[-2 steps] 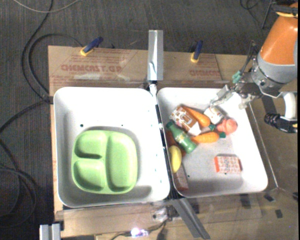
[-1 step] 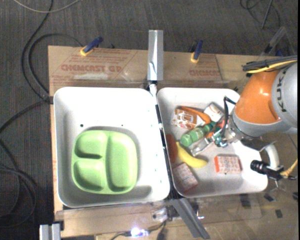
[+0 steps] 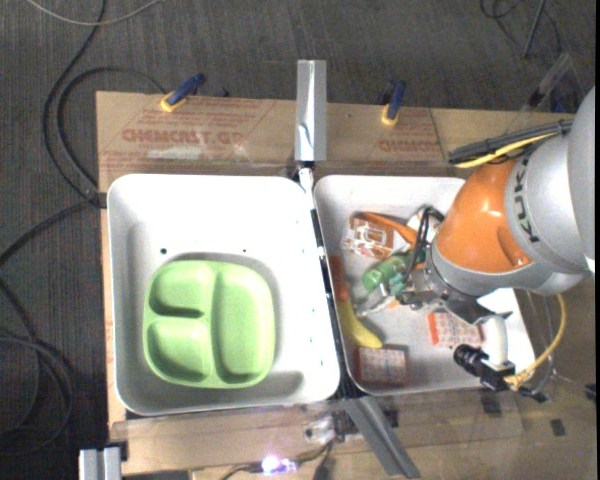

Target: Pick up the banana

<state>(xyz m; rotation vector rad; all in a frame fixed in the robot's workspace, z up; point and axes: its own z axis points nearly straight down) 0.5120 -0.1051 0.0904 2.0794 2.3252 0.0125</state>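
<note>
The banana [image 3: 358,325] lies in the right bin [image 3: 500,368], not yet lifted; the gripper [image 3: 392,290] hovers near it, its grip apparently unreadable.

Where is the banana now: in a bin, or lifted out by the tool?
In a bin. The banana lies on the floor of the right bin, near its left wall, beside the tool, not between its fingers.

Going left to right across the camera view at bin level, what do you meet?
Green sectioned plastic plate in the left white bin → yellow banana at the right white bin's left side → grey-and-orange arm.
</note>
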